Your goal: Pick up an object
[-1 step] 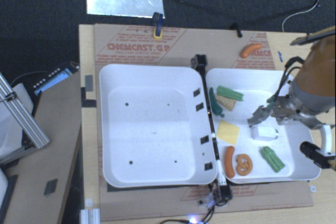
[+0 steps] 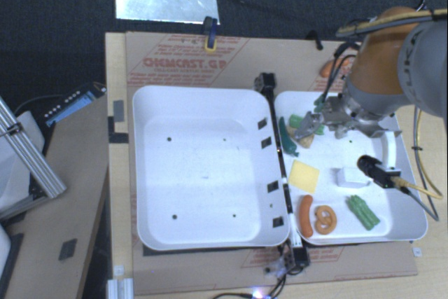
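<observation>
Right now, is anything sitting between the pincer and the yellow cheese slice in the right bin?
Nothing visible lies between them. The pincer hovers over the green items at the right bin's upper left, and the yellow cheese slice lies just below it on bare white floor. The sausage and pretzel lie beyond the slice.
</observation>
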`<control>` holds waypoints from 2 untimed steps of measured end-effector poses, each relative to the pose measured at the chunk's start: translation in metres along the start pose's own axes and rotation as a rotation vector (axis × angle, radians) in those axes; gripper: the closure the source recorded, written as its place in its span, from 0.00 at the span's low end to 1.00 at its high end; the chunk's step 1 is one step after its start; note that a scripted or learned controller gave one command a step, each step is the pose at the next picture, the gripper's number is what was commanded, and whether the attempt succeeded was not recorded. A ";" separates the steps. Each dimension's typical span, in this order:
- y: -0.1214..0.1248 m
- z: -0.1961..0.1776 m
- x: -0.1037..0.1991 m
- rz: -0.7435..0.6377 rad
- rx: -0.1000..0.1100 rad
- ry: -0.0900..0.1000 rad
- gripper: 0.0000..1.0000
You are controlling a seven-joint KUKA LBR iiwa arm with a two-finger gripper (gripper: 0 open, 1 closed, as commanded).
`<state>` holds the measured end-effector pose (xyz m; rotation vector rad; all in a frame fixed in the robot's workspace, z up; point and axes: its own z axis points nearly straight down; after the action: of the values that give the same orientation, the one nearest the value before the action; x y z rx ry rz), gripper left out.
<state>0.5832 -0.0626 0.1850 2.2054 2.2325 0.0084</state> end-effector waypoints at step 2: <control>0.033 -0.136 -0.004 0.006 -0.011 -0.003 1.00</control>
<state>0.6158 -0.0662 0.3208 2.2044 2.2187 0.0173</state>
